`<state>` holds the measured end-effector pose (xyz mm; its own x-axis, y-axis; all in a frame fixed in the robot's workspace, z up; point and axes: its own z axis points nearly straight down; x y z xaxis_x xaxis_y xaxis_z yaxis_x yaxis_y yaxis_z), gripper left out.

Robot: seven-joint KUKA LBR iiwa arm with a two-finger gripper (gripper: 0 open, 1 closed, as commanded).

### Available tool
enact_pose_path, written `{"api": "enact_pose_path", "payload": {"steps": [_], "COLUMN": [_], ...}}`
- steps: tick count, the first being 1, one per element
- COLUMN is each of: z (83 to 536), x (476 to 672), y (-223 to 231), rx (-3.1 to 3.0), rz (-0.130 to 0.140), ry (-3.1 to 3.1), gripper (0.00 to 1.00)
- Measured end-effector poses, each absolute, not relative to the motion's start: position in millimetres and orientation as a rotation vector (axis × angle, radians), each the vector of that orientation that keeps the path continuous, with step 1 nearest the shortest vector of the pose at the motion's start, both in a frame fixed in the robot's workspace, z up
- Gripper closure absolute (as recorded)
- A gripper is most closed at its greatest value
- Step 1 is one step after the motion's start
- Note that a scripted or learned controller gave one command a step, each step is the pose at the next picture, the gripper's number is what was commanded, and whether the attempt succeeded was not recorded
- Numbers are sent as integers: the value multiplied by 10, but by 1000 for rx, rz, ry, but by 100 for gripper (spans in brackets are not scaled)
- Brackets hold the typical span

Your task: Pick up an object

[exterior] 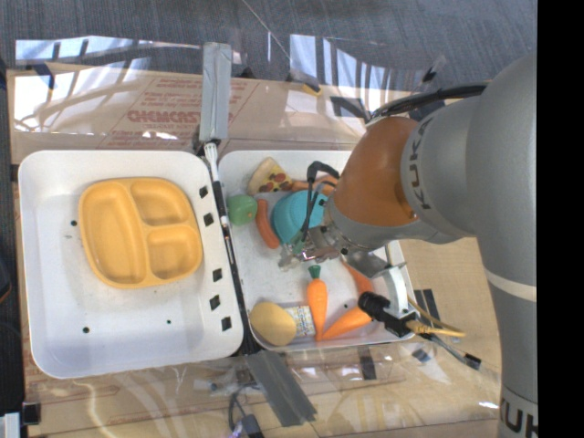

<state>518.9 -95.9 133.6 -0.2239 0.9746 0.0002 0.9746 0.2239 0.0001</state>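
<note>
Dark carpet surrounds the bench [301, 112], which carries two white bins. Biggest in view, the grey arm [474, 172] reaches over the right bin [239, 167]; the left bin [46, 272] holds a yellow divided tray [139, 230]. Its hand [306, 249] hangs low among the toys, beside a teal cup [297, 213], though how wide it stands I cannot tell. Just below it, toward the near rim, lies an orange carrot [316, 307], long axis running up and down the view, green top nearest the hand. That carrot looks the likeliest pick.
</note>
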Motion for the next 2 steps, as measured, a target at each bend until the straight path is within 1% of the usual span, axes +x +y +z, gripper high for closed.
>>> {"api": "enact_pose_path", "payload": {"steps": [1, 2], "z": [1223, 1557], "x": [5231, 5548], "y": [-1257, -1015], "rx": [-2056, -2017], "rz": [2, -1], "ry": [-2374, -2406], "gripper": [100, 100]}}
